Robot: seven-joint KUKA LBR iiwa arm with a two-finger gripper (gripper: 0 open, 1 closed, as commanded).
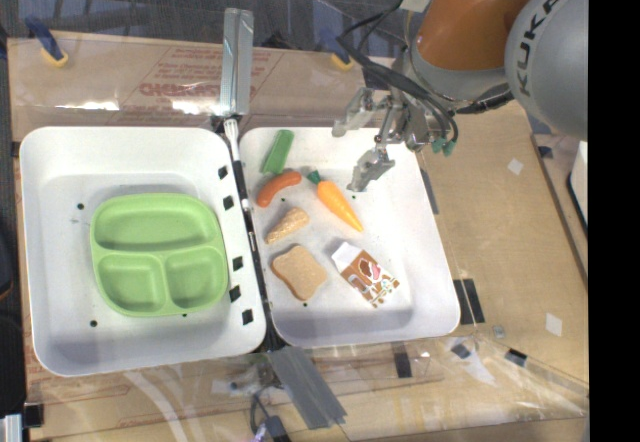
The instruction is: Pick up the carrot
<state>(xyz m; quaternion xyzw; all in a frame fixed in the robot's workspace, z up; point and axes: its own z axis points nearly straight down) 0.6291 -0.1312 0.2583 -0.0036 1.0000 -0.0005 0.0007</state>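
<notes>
The orange carrot [338, 207] with a small green top lies flat in the right bin [425, 260], its tip pointing to the lower right. My gripper [361, 145] hangs over the back of that bin, just up and to the right of the carrot's green end. Its fingers [371, 169] are spread open and hold nothing. The lower finger ends close to the carrot's top and does not touch it.
Beside the carrot in the right bin lie a green pickle [277, 151], a sausage [277, 187], a bread roll [287, 225], a toast slice [300, 271] and a pizza piece [366, 276]. A green divided plate [158, 255] sits in the left bin [50, 230].
</notes>
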